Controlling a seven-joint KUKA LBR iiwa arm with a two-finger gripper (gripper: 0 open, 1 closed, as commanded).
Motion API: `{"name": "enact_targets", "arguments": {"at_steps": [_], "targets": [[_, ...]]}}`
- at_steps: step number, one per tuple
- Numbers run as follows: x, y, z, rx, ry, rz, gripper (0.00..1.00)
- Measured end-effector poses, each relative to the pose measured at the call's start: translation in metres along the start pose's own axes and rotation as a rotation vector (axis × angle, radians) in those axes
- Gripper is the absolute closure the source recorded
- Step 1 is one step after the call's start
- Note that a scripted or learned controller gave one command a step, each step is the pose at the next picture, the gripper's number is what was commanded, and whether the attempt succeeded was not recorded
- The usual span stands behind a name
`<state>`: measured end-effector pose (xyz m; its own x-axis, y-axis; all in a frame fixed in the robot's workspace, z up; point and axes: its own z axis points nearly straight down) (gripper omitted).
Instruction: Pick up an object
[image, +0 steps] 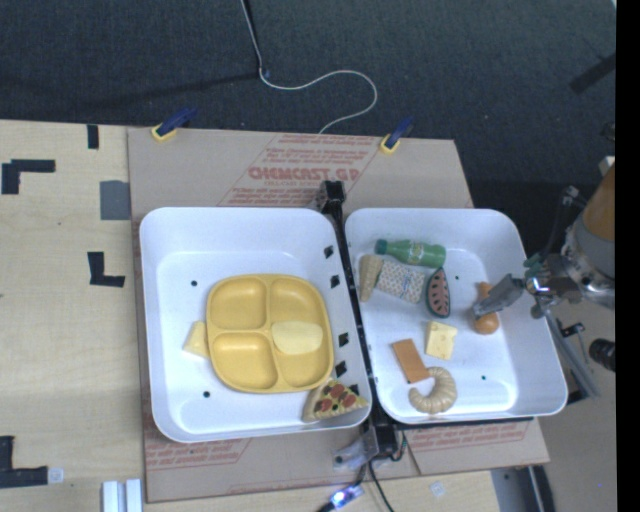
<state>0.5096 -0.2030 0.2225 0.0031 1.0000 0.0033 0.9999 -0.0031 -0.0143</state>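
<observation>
Camera view: gripper (496, 296) is reaching in from right, hovering w/ small orange object (486, 322) lying just below-left; finger state — can't tell.

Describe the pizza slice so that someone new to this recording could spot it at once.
Start at the left bin, which holds a yellow divided plate. Go to the plate's near right corner: the pizza slice lies just beyond it on the bin floor, close to the wall between the two bins. It is the one triangular piece in that bin with red spots on top, unlike the plain pale wedges nearby.
</observation>
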Motion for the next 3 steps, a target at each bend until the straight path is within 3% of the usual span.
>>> {"name": "enact_targets", "arguments": {"at_steps": [1, 3], "targets": [[0.0, 0.003, -0.007, -0.012, -0.003, -0.004, 0.0], [0.005, 0.001, 0.084, -0.008, -0.002, -0.005, 0.0]]}}
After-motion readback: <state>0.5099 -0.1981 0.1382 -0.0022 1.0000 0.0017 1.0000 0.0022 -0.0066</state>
